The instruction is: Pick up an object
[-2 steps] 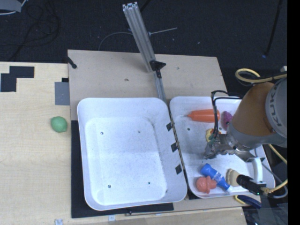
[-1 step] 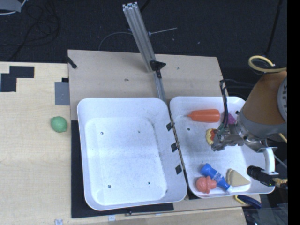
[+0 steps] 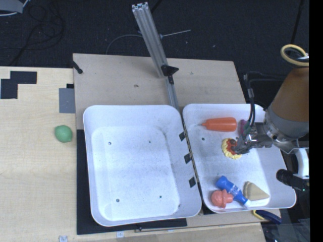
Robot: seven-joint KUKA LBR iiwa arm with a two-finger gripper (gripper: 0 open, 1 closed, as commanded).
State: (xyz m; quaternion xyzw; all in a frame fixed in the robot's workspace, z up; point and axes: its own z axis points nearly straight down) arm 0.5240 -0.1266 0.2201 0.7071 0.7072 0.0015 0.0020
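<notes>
The right bin (image 3: 202, 155) holds an orange carrot-shaped toy (image 3: 220, 124) near its back, a yellow and red toy (image 3: 231, 148) in the middle, and a blue piece (image 3: 231, 187), a pink-red lump (image 3: 220, 199) and a beige wedge (image 3: 256, 191) at the front. My gripper (image 3: 244, 144) reaches in from the right and hangs right over the yellow and red toy's right side, touching or nearly touching it. The arm (image 3: 292, 105) hides the bin's right rim.
The left bin (image 3: 132, 163) lies beside the right one, joined by black clips (image 3: 186, 158). A green ball (image 3: 63, 133) rests on the bench at the left. A slanted metal rail (image 3: 154, 37) rises behind the bins.
</notes>
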